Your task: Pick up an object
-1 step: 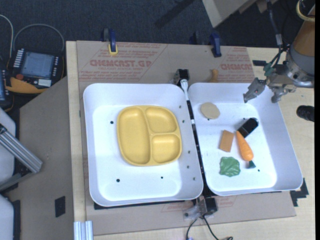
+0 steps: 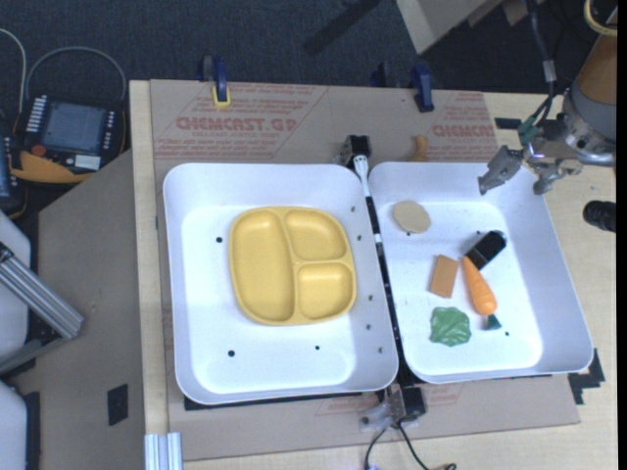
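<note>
My gripper [image 2: 520, 176] hangs over the far right corner of the right bin [image 2: 549, 352], its two fingers spread apart with nothing between them. Below it in that bin lie a round tan cookie [image 2: 411, 216], a black block [image 2: 485, 249], an orange carrot [image 2: 479, 287], a tan rectangular piece [image 2: 444, 275] and a green leafy item [image 2: 450, 326]. The black block rests against the carrot's upper end. The gripper is up and to the right of all of them, touching none.
The left bin [image 2: 196, 346] holds a yellow divided plate [image 2: 292, 262]. Blue clamps [image 2: 221, 80] sit on the far edge of the cardboard-covered bench. A pendant with a screen [image 2: 69, 135] lies to the left, off the bench.
</note>
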Action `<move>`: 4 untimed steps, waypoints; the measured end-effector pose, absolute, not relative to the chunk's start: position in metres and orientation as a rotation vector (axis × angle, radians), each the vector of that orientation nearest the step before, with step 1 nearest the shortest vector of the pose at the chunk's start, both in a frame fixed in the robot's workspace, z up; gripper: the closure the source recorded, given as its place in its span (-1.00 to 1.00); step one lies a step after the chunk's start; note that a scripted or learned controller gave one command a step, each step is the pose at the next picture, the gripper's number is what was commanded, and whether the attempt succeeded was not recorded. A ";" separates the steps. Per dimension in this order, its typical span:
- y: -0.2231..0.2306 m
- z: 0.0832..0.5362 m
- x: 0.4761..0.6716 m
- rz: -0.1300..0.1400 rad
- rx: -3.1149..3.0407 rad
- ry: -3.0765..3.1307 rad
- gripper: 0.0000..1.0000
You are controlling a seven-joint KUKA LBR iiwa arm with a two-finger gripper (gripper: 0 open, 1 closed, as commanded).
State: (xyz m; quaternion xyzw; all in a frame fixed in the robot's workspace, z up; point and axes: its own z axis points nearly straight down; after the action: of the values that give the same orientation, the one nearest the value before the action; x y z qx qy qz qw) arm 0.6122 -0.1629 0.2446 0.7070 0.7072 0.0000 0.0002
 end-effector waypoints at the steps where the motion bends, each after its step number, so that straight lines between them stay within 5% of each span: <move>1: -0.161 0.186 0.602 -0.006 2.227 2.225 -1.00; 3: -0.153 0.104 0.614 0.019 2.207 2.211 -1.00; 4: -0.155 0.113 0.613 0.015 2.205 2.208 1.00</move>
State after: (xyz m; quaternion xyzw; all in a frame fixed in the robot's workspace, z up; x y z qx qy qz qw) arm 0.6132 -0.1545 0.1127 0.7067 0.7074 0.0048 0.0106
